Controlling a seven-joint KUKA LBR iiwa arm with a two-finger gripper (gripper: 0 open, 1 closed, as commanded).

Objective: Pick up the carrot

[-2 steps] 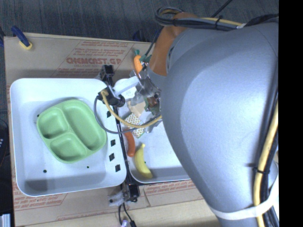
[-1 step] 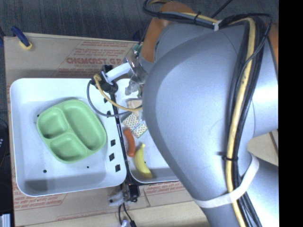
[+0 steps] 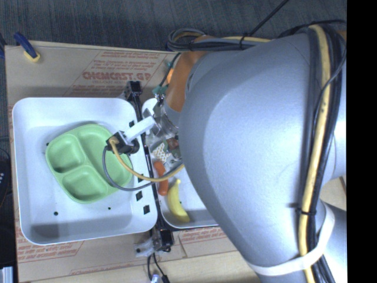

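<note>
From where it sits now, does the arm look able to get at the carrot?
Probably yes: the carrot lies exposed beside the banana in the right bin, just below the arm, which already hangs over that bin.

Big grey arm (image 3: 259,152) covers most of right bin (image 3: 194,220); just a banana (image 3: 176,204) and carrot (image 3: 162,187) peek out at its near-left corner. Left bin (image 3: 35,158): green divided tray (image 3: 85,167) takes the centre, cable loop (image 3: 121,170) over its right side; floor open along the bin's near and left edges.
</note>
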